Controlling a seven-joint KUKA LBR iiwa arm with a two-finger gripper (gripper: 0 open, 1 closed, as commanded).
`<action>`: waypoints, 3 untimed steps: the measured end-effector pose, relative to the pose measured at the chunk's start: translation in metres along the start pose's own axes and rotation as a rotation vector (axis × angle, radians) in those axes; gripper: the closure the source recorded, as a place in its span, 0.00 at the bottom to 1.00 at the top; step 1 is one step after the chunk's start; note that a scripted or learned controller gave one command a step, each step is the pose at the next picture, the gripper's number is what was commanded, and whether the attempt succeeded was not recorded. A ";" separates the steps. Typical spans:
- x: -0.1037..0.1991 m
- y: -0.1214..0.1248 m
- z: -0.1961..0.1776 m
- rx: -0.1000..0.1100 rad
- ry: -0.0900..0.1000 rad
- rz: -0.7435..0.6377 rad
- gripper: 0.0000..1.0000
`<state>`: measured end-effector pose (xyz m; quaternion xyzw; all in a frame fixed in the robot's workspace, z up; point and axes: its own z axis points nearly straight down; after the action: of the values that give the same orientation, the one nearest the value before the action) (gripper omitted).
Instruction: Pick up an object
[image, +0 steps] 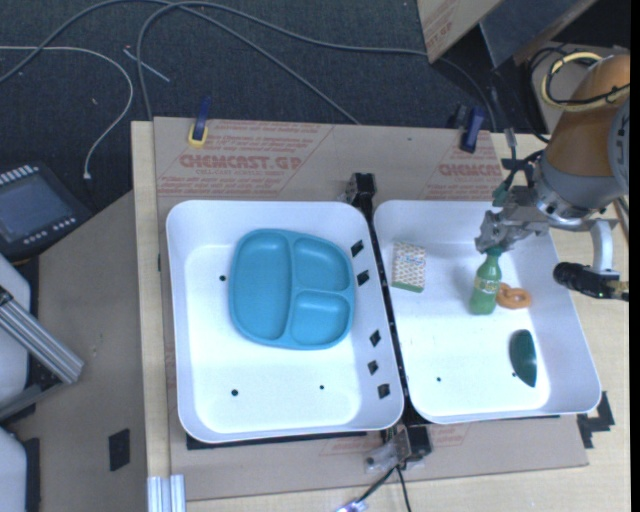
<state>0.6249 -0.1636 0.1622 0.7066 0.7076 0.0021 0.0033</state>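
Note:
A small green bottle (485, 287) stands upright in the right bin (450, 390), toward its far right side. My gripper (497, 240) hangs directly over the bottle's cap, at or just above its top. An orange ring-shaped piece (516, 296) lies against the bottle's right side. A pale patterned packet (409, 267) rests near the bin's left wall, and a dark teal oval object (523, 358) lies near the front right corner.
The left bin (200, 380) holds a blue divided plate (292, 288) near its middle. A row of black clips (374, 330) runs along the seam between the bins. Cables trail across the dark floor behind the bench.

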 end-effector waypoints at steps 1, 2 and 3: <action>0.003 0.011 -0.060 -0.001 0.000 -0.001 1.00; 0.003 0.013 -0.115 0.000 0.000 0.000 1.00; 0.066 0.016 -0.108 0.009 0.005 -0.005 1.00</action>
<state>0.6398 -0.0977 0.2698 0.7047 0.7095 0.0006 -0.0017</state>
